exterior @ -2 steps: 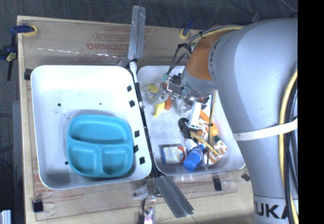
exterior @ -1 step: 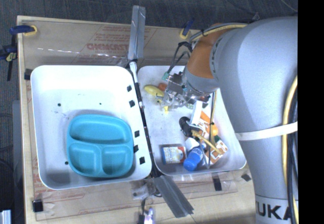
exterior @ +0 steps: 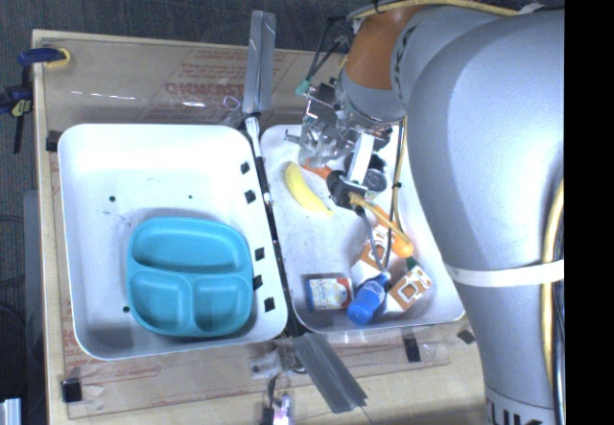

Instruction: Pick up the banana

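The yellow banana (exterior: 306, 190) lies in the right bin (exterior: 288, 250), near its upper left part, slanting down to the right. My gripper (exterior: 321, 153) hangs just above and to the right of the banana's upper end, under the orange wrist band. The banana rests on the bin floor, not between the fingers.
A blue divided plate (exterior: 190, 274) sits in the left bin (exterior: 96, 174). Along the right bin's lower part lie a small carton (exterior: 328, 293), a blue bottle (exterior: 367, 300), a patterned box (exterior: 413, 285) and an orange carrot-like piece (exterior: 389, 224). The big grey arm covers the right side.
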You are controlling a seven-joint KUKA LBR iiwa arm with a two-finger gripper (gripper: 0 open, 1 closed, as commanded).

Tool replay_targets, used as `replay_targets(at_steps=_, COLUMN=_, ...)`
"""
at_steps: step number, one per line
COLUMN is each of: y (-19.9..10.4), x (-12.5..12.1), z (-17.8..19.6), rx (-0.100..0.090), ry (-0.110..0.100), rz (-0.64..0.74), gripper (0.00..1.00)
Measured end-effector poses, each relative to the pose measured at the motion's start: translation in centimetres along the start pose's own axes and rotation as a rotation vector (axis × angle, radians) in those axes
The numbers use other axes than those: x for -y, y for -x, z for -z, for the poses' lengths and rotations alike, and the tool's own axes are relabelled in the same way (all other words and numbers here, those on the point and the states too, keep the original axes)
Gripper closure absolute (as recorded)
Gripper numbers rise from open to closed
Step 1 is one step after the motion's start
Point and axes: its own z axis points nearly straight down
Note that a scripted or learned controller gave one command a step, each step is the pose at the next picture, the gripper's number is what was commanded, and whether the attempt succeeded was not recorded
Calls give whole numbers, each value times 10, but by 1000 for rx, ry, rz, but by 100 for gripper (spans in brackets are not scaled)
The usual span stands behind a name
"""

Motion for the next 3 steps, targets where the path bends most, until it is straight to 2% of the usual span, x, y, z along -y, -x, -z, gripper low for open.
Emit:
replay_targets(at_steps=1, y=0, x=0, z=-1, rx=0, ry=-1, rz=0, gripper=0)
replay_targets(at_steps=2, y=17, x=-4, z=-85, rx=0, ry=3, rz=-1, gripper=0)
replay_targets(at_steps=3, y=16, x=-3, z=-76, rx=0, ry=-1, rz=6, gripper=100)
